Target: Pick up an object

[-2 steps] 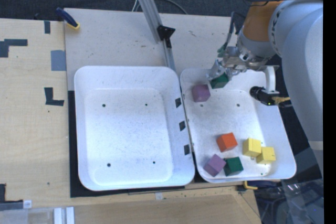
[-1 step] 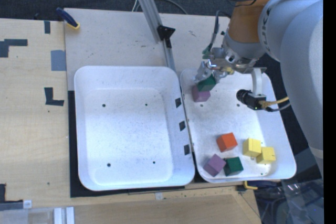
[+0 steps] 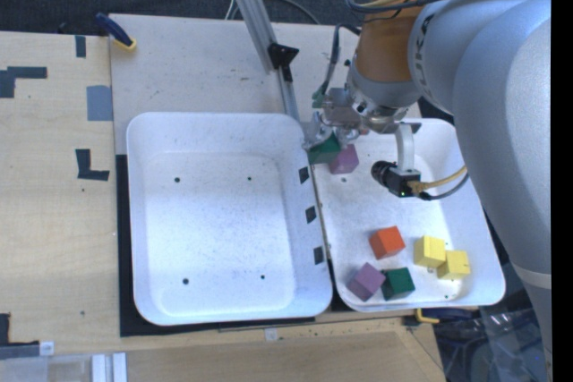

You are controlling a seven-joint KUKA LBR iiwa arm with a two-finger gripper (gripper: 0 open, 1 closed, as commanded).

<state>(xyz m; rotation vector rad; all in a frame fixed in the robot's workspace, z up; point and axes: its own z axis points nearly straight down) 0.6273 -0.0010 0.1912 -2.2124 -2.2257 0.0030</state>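
Observation:
My gripper [image 3: 333, 135] hangs low over the far left corner of the right bin [image 3: 358, 203], close to the wall shared with the left bin. Directly under its tip sit a dark green block [image 3: 322, 148] and a pale purple block [image 3: 345, 160], touching each other. The wrist hides the tops of both blocks, so I cannot tell whether either one is gripped. Near the front of the right bin lie an orange cube [image 3: 387, 241], two yellow blocks [image 3: 432, 250] [image 3: 457, 264], a purple block [image 3: 365, 280] and a green cube [image 3: 397, 283].
The left bin [image 3: 215, 219] stands beside the right one, white with a few dark specks. A slanted metal pole [image 3: 255, 9] runs down to the bins' shared far corner. A black cable connector [image 3: 394, 177] hangs from the wrist over the right bin.

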